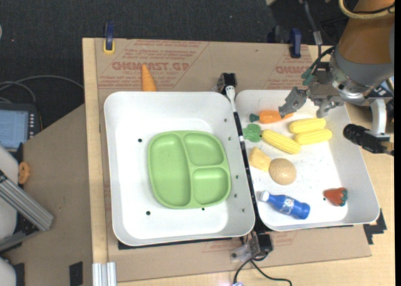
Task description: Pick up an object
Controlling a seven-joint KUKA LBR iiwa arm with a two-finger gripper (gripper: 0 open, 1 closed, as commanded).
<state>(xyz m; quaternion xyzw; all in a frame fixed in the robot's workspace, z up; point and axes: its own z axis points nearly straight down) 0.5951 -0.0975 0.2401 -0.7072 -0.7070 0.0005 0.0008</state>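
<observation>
Bench (94, 153), cardboard-topped. Left bin (125, 216): green divided plate (188, 169), well away from me. Right bin (360, 197): my gripper (307, 104), fingers spread, grasping nothing. Corn cobs (310, 131) just below; carrot (270, 116) beside. Pickup not yet done.

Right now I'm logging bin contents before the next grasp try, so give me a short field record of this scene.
left bin: green divided plate
right bin: toy carrot, two corn cobs, blue bottle, tan ball, red-green toy
gripper: over the right bin's far side, beside the carrot
outside bins: orange cone
</observation>
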